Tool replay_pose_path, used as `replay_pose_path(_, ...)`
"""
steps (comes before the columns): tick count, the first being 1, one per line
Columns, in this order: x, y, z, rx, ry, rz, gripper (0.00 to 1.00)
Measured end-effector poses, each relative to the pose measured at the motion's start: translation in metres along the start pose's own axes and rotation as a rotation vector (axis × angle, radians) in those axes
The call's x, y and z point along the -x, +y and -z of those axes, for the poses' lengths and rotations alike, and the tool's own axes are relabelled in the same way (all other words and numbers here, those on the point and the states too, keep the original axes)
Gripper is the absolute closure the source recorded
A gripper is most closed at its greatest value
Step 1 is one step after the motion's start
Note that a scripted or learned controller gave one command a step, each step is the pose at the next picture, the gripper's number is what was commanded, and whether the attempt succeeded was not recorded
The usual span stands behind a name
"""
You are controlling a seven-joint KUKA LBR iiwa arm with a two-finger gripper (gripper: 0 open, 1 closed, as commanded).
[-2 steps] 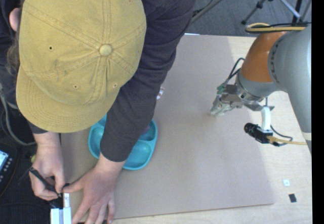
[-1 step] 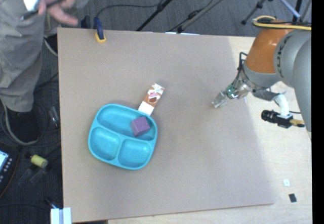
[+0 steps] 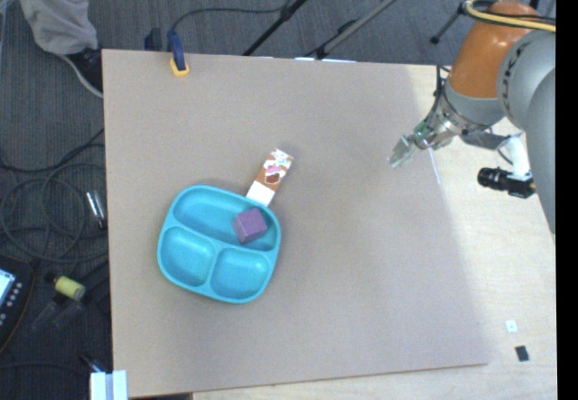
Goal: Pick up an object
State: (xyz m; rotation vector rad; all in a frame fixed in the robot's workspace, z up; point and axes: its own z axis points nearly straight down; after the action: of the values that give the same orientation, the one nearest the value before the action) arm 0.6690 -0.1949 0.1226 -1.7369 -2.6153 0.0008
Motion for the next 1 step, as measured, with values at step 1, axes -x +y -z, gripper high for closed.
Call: replay_pose_path(1,-0.0253,0.0104,0.0343,-0.001,0.000,0.020,1.00)
